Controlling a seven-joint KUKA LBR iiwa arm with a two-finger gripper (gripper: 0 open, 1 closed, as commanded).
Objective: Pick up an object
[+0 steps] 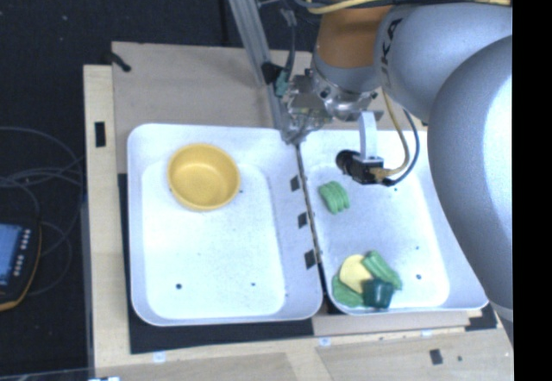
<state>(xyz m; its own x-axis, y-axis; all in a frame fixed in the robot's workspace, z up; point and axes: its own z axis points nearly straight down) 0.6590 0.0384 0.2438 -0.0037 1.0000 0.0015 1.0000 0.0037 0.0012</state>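
Nearest you, in the front corner of the right bin [431,224], sits a tight cluster of small things: a yellow rounded piece [353,269], a light green elongated piece [377,266] lying over it, a dark green blocky piece [377,292] at the front, and another green sliver [345,293] against the bin wall; they touch one another, so you have little room between them. Taking that cluster as your landmark, a ribbed green object [334,196] lies alone beyond it, close to the divider between the bins, with bare white floor all around except on the divider side; farther back still, the gripper [297,122] hangs over the rear end of the divider, and you cannot tell whether its fingers are apart or closed, since dark metal parts and cables crowd it; nothing shows between them. A black fitting [360,165] on a cable dangles from the wrist, above the rear of the right bin. Left of the cluster, across the divider, the left bin [216,267] holds a smooth yellow bowl [203,176] near its back, well clear of every wall; the broad speckled floor in front of it is open. The grey arm [466,86] with its orange band covers the right bin's far right edge; both bins are shallow, white, with rounded corners.
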